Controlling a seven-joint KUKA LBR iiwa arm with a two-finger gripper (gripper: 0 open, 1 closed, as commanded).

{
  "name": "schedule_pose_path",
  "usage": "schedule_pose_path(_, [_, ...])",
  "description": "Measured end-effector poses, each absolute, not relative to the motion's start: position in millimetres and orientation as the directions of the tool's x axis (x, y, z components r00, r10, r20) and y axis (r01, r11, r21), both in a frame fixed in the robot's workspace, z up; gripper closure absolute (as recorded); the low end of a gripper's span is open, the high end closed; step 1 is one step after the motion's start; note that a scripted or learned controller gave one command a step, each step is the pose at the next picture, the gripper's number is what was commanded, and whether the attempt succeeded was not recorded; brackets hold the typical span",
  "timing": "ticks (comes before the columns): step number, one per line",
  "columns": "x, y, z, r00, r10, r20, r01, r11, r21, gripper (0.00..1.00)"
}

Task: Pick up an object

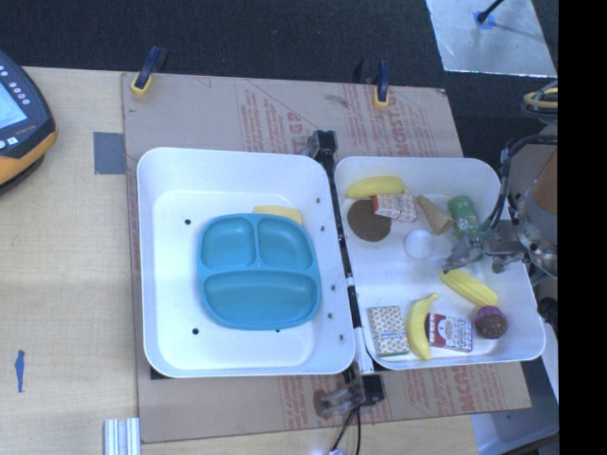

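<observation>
Yellow item (278, 214) half behind plate (259, 271)

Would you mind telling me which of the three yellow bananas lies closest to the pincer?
The yellow banana just below the pincer, near the dark red ball; the others lie farther off.

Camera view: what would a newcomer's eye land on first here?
First, the blue divided plate in the middle of the left bin, with a yellow item peeking out behind it. Next, the crowded right bin: bananas, a brown disc, a white ball and small cartons. The gripper reaches in at that bin's right side, above a banana.
</observation>
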State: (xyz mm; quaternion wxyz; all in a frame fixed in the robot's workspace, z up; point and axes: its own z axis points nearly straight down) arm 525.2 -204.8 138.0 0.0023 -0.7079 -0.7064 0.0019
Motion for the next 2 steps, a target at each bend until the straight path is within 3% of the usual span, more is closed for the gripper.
schedule_pose_path(1, [518.0,-151.5,88.8,-0.009,1.0,0.004,1.0,0.009,-0.009,0.0])
schedule_pose_path(2, [581.2,-88.2,92.6,-0.012,1.0,-0.001,1.0,0.012,0.002,0.0])
